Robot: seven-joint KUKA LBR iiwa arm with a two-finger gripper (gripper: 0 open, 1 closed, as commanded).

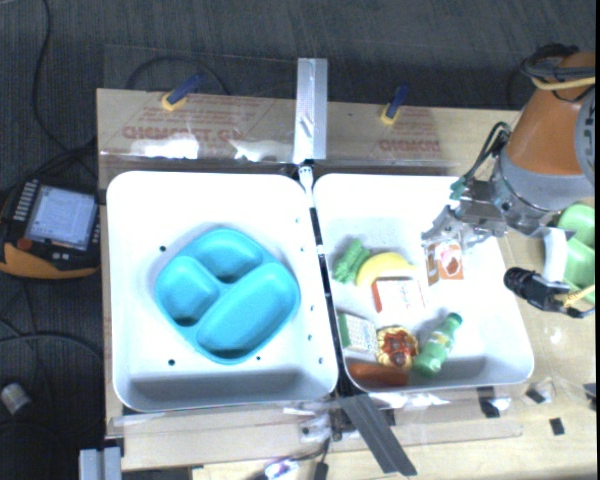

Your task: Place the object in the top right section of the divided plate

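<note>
The blue divided plate [227,292] lies in the left bin [140,203], with two small sections toward the back and left and one large section at the front right. My gripper [448,239] is over the back right of the right bin [500,368], well to the right of the plate. A small red and white packet [447,262] sits between the fingertips and hangs just below them, with the gripper shut on it.
In the right bin lie a green item [349,260], a yellow fruit [385,265], a white and red box [397,295], a green bottle [438,346], a small jar [396,346] and a red item [375,374]. A raised divider [315,268] separates the bins.
</note>
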